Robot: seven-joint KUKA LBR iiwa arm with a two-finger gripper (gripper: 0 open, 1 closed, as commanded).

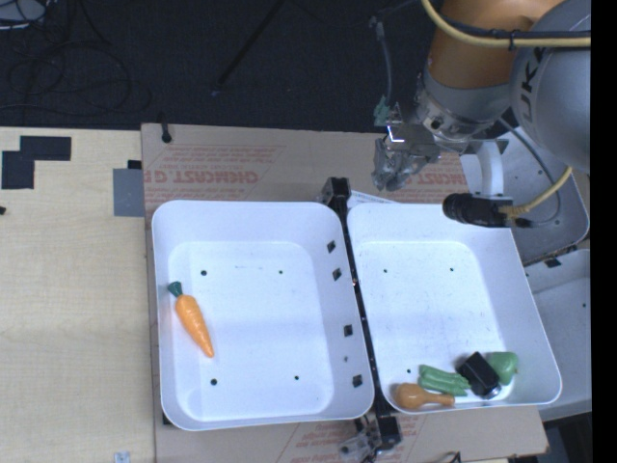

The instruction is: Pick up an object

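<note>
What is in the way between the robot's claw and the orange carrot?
Nothing visible blocks it. The gripper hangs above the far edge of the right bin, and the carrot lies alone in the left bin. Between them are just the bins' low walls.

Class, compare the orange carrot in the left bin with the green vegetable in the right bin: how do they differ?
The carrot is orange with a green top; the green vegetable is green all over. The carrot lies alone by its bin's left wall; the green vegetable lies crowded among other items in its bin's near corner. Both are elongated toy foods lying flat.
</note>
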